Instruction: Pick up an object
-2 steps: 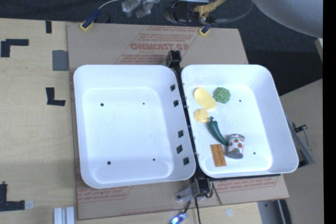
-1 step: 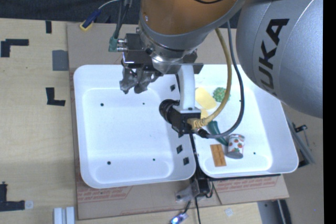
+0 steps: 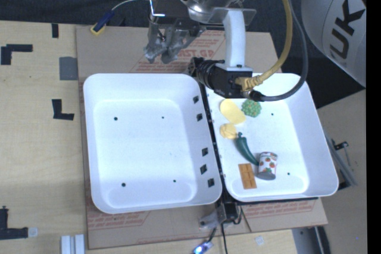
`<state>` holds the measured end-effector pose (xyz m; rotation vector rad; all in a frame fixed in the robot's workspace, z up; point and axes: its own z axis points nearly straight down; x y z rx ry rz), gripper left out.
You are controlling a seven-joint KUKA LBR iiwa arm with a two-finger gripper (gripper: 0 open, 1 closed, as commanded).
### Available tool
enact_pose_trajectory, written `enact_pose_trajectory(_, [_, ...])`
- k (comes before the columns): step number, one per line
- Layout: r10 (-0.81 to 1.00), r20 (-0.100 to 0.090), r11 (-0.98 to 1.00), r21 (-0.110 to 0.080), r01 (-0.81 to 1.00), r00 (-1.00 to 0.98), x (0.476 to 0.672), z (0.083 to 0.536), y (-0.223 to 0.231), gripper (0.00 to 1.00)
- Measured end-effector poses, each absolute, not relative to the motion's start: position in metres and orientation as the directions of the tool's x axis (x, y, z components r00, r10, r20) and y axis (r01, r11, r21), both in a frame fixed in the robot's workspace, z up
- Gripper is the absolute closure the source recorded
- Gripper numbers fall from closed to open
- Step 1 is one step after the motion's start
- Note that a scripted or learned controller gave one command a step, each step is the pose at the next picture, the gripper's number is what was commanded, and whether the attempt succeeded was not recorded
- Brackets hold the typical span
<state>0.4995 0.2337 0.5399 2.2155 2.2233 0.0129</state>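
The hand point(image 3: 165, 49) hung above the surface point(image 3: 36, 128) just behind the far rim of the left bin point(image 3: 95, 146), its grey fingers pointing down with nothing between them; whether they were parted or closed could not be told.

The objects all lay well apart from it, in the right bin point(image 3: 309, 146), near that bin's left wall. Nearest the hand were a yellow lemon-shaped piece point(image 3: 232, 110) and a small green bumpy piece point(image 3: 251, 108) just beside it. Below them lay a smaller yellow piece point(image 3: 228, 130), touching a dark green pepper-like piece point(image 3: 245, 147). Further forward stood a small tilted can point(image 3: 267, 165) and an orange flat block point(image 3: 247, 176).

The right half of the right bin was bare white floor. A black fitting point(image 3: 223, 77) with a yellow cable crossed that bin's far left corner.
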Motion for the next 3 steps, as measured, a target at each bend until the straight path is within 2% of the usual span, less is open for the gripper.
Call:
enact_pose_trajectory(1, [1.0, -0.009, 0.002, -0.018, 1.0, -0.002, 0.481, 0.386, 0.233, 1.0])
enact_pose_trajectory(2, [1.0, 0.005, 0.004, 0.01, 1.0, -0.004, 0.484, 0.506, 0.234, 1.0])
enact_pose_trajectory(3, [1.0, -0.009, 0.001, -0.018, 1.0, -0.001, 0.481, 0.309, 0.232, 1.0])
